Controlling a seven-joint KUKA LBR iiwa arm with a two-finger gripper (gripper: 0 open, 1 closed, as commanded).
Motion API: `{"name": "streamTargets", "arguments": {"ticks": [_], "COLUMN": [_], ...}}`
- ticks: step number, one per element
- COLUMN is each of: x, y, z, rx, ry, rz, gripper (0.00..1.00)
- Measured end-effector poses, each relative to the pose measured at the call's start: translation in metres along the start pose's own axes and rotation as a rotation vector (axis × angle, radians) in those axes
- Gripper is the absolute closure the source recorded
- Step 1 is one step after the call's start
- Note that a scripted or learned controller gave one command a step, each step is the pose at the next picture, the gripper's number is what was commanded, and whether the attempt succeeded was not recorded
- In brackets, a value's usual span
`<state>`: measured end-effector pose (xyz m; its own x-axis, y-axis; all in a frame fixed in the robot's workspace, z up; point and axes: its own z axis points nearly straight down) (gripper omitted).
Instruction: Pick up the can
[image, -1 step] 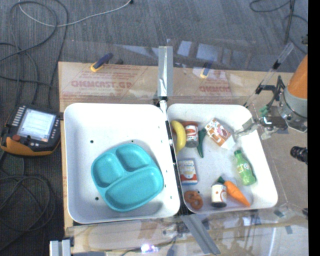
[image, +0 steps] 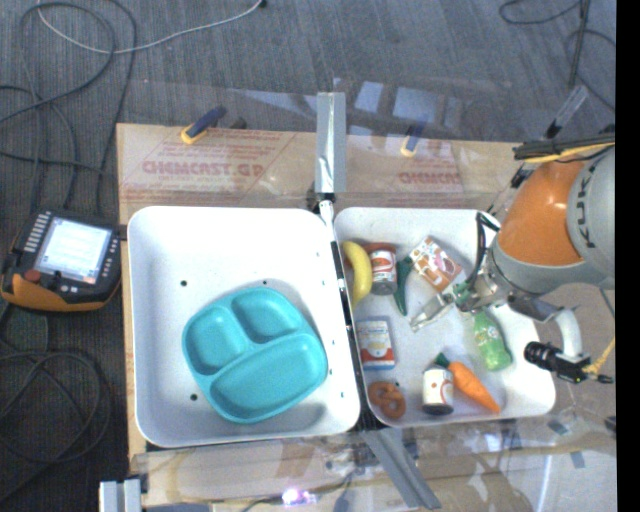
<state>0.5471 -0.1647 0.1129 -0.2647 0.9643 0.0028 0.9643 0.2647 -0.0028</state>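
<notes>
A small can (image: 382, 268) with a red label and silver top stands near the back left of the right bin (image: 530, 400), beside a banana (image: 356, 270). My gripper (image: 427, 310) hangs low over the middle of that bin, to the right of the can and a little nearer the front, apart from it. Its fingers (image: 418, 320) point left and stand open with nothing between them. A second small can-like container (image: 436, 389), white and red, stands near the front edge.
Around the gripper lie a green pepper (image: 401, 285), a snack packet (image: 437, 262), a green bottle (image: 490, 340), a carrot (image: 472, 386), a blue-and-red box (image: 376, 342) and a pretzel (image: 386, 399). The left bin (image: 160, 260) holds a teal divided plate (image: 255, 350).
</notes>
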Motion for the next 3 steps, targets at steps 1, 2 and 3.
{"name": "streamTargets", "arguments": {"ticks": [1, 2, 3], "x": [0.016, 0.014, 0.115], "y": [0.083, 0.084, 0.131], "z": [0.023, 0.013, -0.069], "rx": [-0.011, -0.014, 0.000], "ry": [-0.010, -0.015, -0.004], "rz": [0.242, 0.241, -0.021], "gripper": [0.00, 1.00, 1.00]}}
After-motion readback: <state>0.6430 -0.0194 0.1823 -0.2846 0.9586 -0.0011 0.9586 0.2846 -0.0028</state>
